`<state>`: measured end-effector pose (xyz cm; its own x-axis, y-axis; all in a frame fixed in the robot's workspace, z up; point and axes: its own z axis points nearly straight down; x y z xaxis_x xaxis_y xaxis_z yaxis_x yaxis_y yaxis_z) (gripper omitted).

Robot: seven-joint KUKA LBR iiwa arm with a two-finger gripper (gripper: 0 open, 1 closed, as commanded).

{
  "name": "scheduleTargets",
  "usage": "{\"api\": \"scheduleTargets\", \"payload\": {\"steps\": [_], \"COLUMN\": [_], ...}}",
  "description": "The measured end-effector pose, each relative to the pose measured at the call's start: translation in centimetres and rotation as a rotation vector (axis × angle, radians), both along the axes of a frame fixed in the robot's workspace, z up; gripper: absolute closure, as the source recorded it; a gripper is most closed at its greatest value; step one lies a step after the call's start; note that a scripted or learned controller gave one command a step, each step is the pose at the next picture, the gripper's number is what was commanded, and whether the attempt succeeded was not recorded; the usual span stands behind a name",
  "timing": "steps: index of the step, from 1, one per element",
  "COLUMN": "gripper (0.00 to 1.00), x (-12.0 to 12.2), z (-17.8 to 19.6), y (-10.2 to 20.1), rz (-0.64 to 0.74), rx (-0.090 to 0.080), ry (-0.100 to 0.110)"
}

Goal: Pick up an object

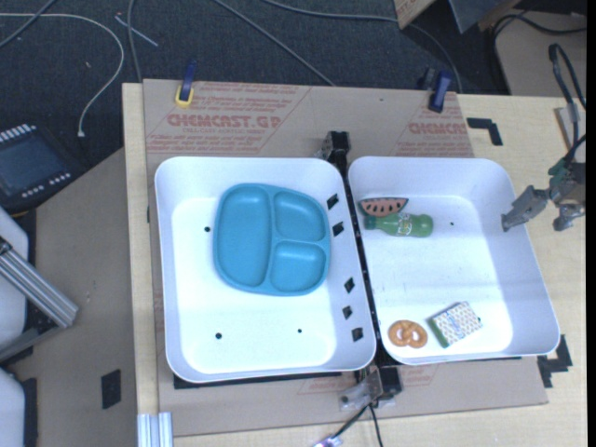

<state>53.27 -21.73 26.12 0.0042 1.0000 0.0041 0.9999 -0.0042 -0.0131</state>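
Green bottle (408, 224) well apart from end effector (542, 209)

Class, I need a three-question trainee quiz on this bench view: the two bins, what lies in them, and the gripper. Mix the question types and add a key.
1. True or false: the blue divided plate lies in the right bin.
2. Which item lies nearest the pretzel? A) watermelon slice B) green bottle C) patterned sponge
3. Fill in: the gripper is at the right bin's ___ rim.

Key: 1 false, it lies in the left bin; 2 C; 3 right.
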Motion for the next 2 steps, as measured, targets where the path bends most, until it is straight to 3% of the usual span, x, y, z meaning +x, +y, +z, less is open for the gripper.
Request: {"api": "scheduleTargets", "payload": {"steps": [1, 2], "gripper": [0.00, 0.00], "x": [0.2, 0.4], "z": [0.7, -3.9], "y": [0.1, 0.9], "rz": [0.004, 0.005], "rx": [-0.004, -0.001], "ry": [-0.013, -0.008]}}
